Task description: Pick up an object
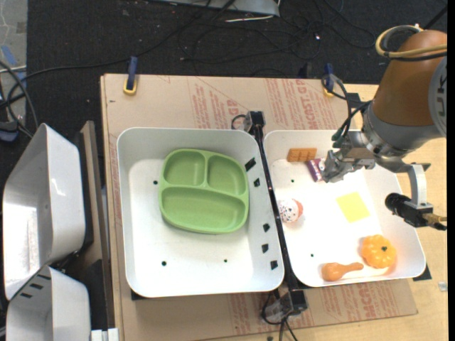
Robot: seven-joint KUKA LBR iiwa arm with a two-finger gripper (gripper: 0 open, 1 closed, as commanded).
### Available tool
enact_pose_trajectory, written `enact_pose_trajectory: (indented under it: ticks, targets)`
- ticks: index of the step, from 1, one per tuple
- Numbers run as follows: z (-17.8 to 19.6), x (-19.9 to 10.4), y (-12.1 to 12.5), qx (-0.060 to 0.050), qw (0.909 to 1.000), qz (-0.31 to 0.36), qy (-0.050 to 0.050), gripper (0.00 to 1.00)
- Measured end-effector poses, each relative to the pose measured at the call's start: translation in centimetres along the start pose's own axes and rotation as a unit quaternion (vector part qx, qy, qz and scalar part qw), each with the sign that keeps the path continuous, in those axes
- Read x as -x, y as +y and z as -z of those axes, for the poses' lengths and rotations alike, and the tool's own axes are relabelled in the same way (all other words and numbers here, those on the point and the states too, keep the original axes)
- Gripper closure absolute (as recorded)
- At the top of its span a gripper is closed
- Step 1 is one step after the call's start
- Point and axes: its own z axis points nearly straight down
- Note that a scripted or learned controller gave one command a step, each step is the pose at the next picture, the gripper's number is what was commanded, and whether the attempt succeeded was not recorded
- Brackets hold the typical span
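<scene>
In the right bin [306, 275], the claw [333, 168] hangs at the far end, just right of a small purple object [315, 168] that sits beside an orange block [301, 154]. The purple piece seems to touch the claw's left side; whether the claw is parted or closed cannot be told.
</scene>
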Motion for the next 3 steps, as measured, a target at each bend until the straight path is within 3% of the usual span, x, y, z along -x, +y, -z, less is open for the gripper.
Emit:
enact_pose_trajectory:
  ticks: [2,3]
  targets:
    - [-2.2,-11.1,-1.8,-0.001,1.0,0.001,0.0,1.0]
    - [-0.7,-16.0,-2.8,0.001,1.0,0.001,0.0,1.0]
